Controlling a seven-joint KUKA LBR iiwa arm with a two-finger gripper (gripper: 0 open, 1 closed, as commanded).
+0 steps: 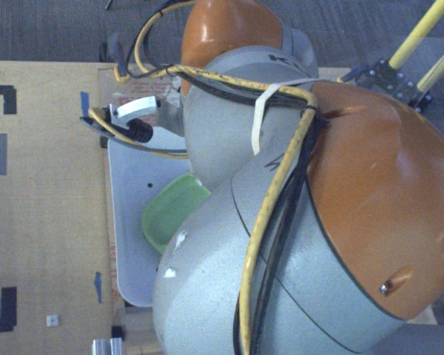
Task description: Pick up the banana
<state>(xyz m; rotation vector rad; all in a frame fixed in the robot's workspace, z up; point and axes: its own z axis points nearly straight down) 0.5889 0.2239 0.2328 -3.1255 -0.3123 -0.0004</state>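
Nearest you, the grey arm (296, 272) is covering most of the white bin (129, 198). Beyond it, a green bowl (170, 209) is peeking out. I cannot tell the pincer's state or the banana's place; you should be descending slowly.

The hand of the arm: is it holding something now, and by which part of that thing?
It cannot be told. The arm covers most of the bin; beside it lies a green bowl.
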